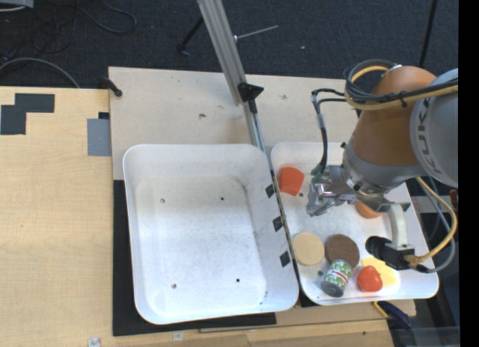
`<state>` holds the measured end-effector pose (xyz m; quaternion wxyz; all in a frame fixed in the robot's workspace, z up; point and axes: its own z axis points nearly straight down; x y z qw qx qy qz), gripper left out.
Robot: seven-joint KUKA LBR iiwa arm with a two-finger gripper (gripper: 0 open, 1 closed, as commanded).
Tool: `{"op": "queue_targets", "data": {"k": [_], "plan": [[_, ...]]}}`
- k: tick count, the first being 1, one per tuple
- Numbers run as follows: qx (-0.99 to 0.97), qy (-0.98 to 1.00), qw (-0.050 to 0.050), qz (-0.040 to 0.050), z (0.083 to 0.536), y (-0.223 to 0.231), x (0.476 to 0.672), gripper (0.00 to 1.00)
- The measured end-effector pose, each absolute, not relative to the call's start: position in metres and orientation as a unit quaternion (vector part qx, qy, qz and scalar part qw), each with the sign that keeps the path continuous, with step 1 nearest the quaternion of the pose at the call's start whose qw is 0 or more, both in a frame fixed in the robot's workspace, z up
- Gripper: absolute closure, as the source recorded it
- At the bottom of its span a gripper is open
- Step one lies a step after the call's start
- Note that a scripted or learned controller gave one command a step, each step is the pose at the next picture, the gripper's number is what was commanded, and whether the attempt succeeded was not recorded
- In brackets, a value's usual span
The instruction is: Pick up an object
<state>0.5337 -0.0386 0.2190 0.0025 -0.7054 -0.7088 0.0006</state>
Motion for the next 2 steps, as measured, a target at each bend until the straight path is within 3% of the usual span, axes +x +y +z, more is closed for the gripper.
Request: {"op": "queue_targets", "data": {"k": [2], "plan": [[-0.705, -0.709, 0.002, 0.0002, 0.219, 0.076, 0.552, 1.00]]}}
